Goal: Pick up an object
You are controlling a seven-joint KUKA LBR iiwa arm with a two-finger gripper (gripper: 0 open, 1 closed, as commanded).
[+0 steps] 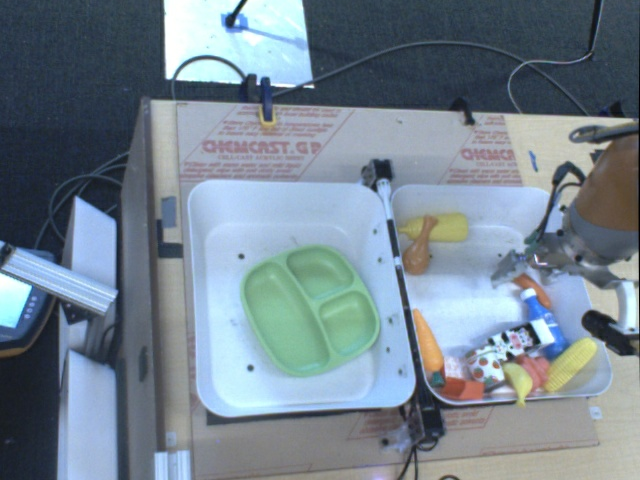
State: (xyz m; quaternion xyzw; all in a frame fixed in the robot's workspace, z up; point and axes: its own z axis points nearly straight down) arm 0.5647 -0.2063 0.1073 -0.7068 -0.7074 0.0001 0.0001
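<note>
1. Gripper (512, 265) over right bin (470, 203), right side; finger state: cannot tell.
2. Toy pile (510, 353) in that bin's near corner, just beside gripper.
3. Green tray (310, 310) in left bin (230, 208).

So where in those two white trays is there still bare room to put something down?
Right bin: a bare patch mid-floor, between the yellow block at the back, the carrot and the gripper. Its front right corner is crowded with toys around the blue bottle. Left bin: bare strips ring the green divided plate.

Smooth matt green plastic tray (310, 310), glossy white plastic bins (215, 298), printed brown cardboard bench (300, 143)
</note>
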